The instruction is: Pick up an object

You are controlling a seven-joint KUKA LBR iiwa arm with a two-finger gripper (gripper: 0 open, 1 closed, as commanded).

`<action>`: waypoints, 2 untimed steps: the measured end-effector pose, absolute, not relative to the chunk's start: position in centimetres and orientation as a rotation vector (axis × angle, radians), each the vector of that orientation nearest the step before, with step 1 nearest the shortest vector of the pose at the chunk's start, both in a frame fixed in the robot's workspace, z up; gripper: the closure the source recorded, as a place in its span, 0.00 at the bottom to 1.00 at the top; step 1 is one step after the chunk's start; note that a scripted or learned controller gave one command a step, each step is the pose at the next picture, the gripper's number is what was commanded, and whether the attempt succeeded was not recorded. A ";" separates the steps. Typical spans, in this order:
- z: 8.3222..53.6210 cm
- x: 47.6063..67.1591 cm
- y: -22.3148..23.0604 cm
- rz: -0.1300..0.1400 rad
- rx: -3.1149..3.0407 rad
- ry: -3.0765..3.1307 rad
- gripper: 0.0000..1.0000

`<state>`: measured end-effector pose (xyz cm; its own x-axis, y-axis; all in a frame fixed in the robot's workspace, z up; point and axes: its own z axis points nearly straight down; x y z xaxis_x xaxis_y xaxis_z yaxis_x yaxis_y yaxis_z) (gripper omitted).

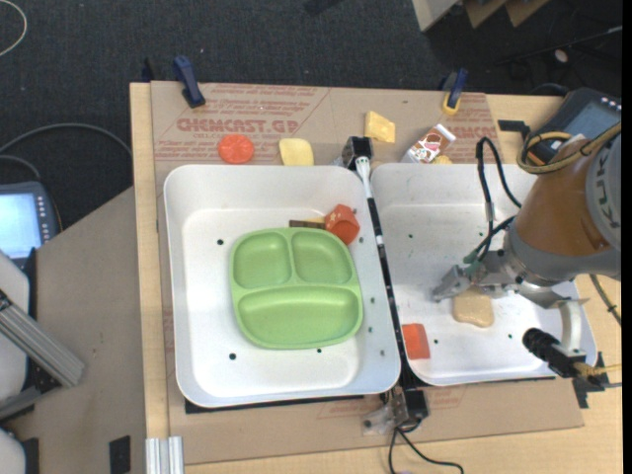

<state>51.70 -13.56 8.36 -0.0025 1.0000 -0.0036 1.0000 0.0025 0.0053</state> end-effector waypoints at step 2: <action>9.8 51.9 -13.8 0.008 2.215 2.212 0.00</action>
